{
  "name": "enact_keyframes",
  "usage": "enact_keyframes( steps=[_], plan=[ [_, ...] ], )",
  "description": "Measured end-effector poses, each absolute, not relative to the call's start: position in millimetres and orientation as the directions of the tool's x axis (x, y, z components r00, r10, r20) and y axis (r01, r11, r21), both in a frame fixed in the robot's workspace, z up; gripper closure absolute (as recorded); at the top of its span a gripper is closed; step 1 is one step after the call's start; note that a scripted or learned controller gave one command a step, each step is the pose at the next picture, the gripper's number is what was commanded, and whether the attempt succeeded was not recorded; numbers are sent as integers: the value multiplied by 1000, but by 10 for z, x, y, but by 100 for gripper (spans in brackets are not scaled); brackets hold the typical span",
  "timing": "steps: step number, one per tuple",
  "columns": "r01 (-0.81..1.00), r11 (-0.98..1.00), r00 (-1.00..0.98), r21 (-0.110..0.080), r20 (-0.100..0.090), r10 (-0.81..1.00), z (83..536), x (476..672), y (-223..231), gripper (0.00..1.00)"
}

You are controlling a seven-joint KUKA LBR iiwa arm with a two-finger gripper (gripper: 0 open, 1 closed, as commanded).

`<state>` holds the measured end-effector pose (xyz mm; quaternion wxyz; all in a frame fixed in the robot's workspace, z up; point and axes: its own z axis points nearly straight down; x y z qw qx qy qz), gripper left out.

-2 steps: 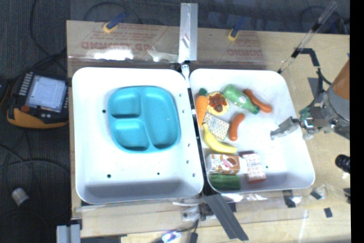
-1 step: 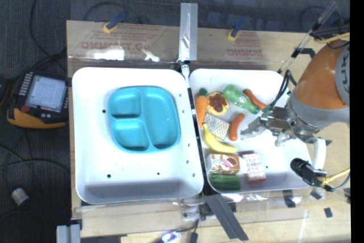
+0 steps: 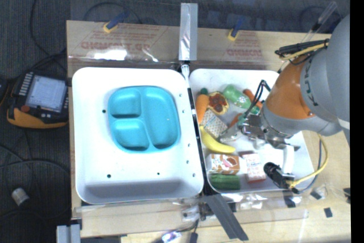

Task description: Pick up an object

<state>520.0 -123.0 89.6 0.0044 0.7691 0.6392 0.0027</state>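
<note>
- Right bin (image 3: 296,188), near rim: a green toy vegetable (image 3: 226,181) lies just inside it, with small printed food boxes (image 3: 236,165) directly behind.
- Further back from that rim, a yellow banana (image 3: 215,143) lies among the clutter; none of these objects is lifted.
- The gripper (image 3: 243,129) is down among the objects just right of the banana; whether it is spread or closed, I cannot tell.
- Toward the far rim sit a green item (image 3: 235,94) and an orange carrot (image 3: 202,106).
- Left of this bin, the other bin (image 3: 91,179) holds a blue divided tray (image 3: 144,117).
</note>
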Motion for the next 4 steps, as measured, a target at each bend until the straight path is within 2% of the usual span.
enact_keyframes(
  steps=[1,2,3,4],
  plan=[
    [995,-98,98,13,-3,995,893,5791,-1798,0],
    [987,-161,161,10,-4,987,899,5515,-1154,0],
    [968,-252,252,-2,-5,968,1644,5687,-1435,0],
    [978,-210,210,9,-3,978,891,5866,-1584,0]
  ],
)
